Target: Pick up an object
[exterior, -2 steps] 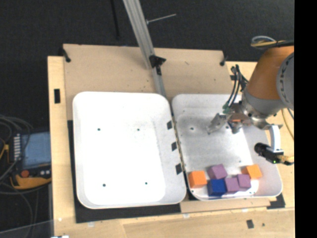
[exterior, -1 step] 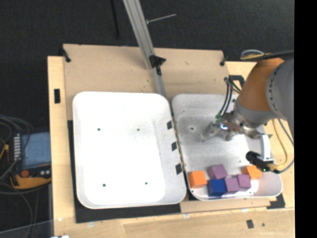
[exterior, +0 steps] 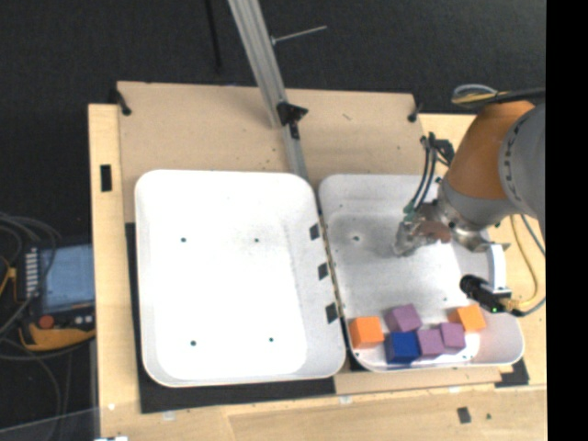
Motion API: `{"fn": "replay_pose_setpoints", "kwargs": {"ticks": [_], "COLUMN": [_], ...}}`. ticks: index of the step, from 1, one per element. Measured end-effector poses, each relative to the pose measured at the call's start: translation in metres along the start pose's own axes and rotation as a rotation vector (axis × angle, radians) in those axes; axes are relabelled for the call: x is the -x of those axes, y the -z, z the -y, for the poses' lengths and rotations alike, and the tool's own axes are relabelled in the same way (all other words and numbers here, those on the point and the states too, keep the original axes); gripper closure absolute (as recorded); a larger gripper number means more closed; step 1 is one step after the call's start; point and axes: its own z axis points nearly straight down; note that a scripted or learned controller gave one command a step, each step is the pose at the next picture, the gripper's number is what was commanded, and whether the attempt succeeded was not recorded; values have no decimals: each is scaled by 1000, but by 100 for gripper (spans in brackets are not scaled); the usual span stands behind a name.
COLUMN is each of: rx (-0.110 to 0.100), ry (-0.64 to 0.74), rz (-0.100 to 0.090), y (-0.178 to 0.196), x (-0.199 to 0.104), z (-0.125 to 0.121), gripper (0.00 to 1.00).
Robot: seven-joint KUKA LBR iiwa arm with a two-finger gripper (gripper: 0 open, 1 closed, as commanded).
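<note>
Six small blocks crowd the near edge of the right bin (exterior: 367, 200): an orange block (exterior: 367, 331), a blue block (exterior: 401, 347), three purple ones (exterior: 402, 318) and a second orange block (exterior: 470, 317) toward the right wall. The gripper (exterior: 411, 237) hangs over bare floor in the middle of that bin, well apart from the cluster; nothing is seen in it, and whether it is released or clenched cannot be told at this size. The blocks sit touching or just beside each other and close to the rim, so a descent there would likely jam against a neighbour or the wall, or nudge blocks aside. The first orange block, at the cluster's left end, seems to offer the most open room. The left bin (exterior: 220, 191) lies alongside.
</note>
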Motion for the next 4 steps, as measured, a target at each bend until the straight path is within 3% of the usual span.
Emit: {"fn": "replay_pose_setpoints", "kwargs": {"ticks": [2,3,4], "rx": [5,-2,-2], "ry": [11,11,15], "rz": [1,2,-3], "y": [110,105,118], "x": [-4,-2,-58], "z": [4,4,15], "gripper": [100,100,100]}}
